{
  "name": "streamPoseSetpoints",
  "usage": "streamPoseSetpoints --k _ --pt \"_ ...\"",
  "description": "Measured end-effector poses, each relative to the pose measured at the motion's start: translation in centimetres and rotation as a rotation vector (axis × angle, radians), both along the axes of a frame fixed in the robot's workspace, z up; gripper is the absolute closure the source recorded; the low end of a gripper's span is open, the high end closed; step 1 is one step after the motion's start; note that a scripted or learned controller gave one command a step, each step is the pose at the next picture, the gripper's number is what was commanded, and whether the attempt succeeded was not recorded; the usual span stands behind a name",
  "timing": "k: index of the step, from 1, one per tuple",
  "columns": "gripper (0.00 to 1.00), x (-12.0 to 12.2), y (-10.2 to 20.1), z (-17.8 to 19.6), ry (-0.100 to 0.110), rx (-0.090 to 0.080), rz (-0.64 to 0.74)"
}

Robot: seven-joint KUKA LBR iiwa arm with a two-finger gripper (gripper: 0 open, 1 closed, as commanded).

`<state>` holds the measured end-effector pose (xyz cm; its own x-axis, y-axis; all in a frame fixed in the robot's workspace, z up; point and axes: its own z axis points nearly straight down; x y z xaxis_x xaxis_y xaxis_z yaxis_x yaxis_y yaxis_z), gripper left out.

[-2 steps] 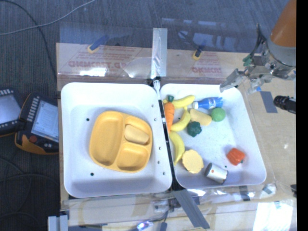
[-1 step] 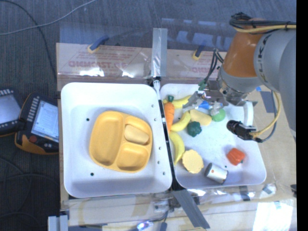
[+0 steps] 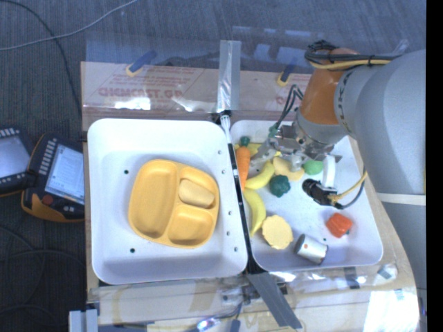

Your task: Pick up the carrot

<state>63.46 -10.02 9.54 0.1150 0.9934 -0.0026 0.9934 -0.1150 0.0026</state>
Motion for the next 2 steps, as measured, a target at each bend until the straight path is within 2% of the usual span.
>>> streamPoseSetpoints --k 1,2 --pt "0.00 -6.6 6.6 8.7 0.006 0.003 -0.309" --pt "0.00 -7.9 7.3 8.7 0.006 0.003 0.019"
